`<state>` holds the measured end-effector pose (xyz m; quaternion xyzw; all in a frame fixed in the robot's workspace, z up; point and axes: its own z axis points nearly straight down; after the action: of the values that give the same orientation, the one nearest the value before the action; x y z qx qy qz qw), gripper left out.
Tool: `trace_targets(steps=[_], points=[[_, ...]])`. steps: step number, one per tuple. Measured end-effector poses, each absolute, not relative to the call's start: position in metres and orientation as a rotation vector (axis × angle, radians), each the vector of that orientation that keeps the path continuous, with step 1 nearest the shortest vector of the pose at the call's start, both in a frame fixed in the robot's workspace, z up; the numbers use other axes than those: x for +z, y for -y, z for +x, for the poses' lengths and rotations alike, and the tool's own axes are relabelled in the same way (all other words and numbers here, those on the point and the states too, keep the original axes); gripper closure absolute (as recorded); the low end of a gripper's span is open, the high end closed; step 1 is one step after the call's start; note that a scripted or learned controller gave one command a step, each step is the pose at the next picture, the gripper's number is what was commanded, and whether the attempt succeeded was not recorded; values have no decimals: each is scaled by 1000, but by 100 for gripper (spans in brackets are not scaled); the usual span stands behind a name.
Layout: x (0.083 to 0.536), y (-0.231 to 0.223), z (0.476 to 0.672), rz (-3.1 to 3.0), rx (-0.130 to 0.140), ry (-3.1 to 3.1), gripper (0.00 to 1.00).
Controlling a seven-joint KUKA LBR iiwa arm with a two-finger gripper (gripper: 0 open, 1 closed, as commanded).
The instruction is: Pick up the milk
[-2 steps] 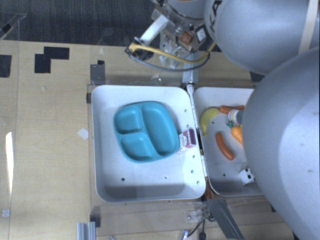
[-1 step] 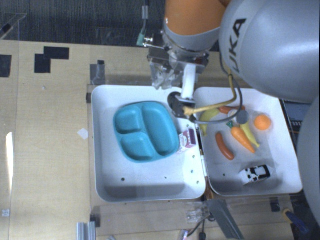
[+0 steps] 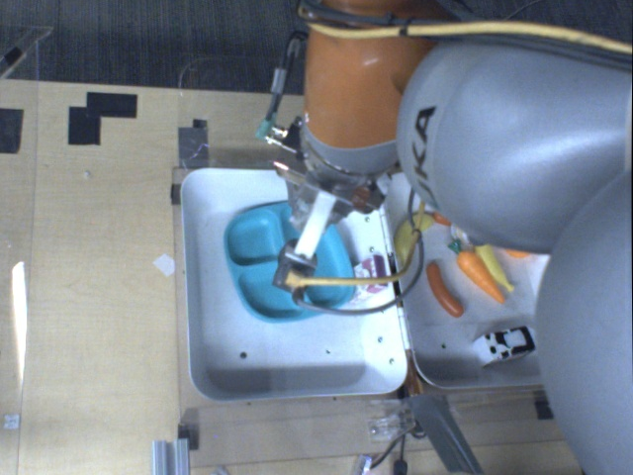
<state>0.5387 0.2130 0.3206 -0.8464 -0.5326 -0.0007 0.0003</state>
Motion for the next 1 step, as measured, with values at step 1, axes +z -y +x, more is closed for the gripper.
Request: trace_targets(steps=[1], points=[[332,-213,540,-2655,-6,1678,100]])
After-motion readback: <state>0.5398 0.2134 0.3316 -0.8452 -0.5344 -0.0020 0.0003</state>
